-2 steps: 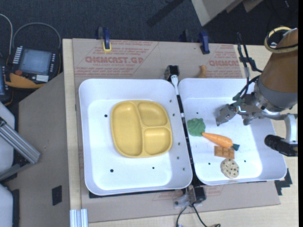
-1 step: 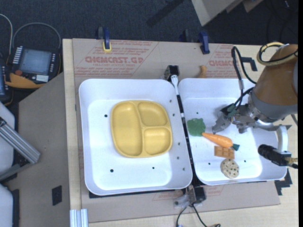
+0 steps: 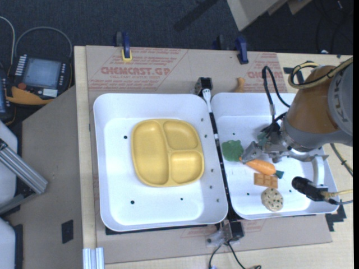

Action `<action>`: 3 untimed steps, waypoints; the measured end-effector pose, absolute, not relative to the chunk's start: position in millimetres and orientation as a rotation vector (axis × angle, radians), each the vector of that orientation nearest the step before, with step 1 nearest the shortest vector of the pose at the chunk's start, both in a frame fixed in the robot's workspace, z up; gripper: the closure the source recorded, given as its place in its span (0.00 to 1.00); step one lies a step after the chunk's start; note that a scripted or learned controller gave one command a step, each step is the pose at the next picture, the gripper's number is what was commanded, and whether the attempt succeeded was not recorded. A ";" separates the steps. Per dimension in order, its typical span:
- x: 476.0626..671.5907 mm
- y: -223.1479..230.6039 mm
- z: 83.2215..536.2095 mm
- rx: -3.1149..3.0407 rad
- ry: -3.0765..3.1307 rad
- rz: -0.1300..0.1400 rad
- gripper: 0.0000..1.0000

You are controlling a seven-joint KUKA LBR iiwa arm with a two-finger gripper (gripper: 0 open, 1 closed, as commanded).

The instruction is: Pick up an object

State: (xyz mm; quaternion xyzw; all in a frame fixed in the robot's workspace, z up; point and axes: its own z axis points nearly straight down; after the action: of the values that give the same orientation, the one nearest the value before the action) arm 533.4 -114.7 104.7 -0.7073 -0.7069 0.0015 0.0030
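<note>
Here, right bin (image 3: pixel 247 206): gripper (image 3: pixel 253 152), finger state indiscernible, near centre, beside green piece (image 3: pixel 231 149) and carrot (image 3: pixel 261 166); cookie (image 3: pixel 273 199) by front edge.

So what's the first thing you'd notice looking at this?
Probably the big yellow divided plate, sitting alone in the middle of the left bin. Next, the grey and orange robot arm reaching in from the right, its claw low over the right bin. Beside the claw lie little toy foods: a green piece, an orange carrot, a brown block and a speckled cookie.
</note>
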 end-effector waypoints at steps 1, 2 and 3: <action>534.4 -115.3 118.4 -2.223 -2.220 0.000 1.00; 532.7 -108.3 164.3 -2.224 -2.227 -0.004 1.00; 525.5 -113.7 220.5 -2.226 -2.227 -0.006 1.00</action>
State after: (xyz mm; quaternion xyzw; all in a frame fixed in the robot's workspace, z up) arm 525.5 -113.7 220.5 -0.7070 -0.7072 -0.0018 -0.0036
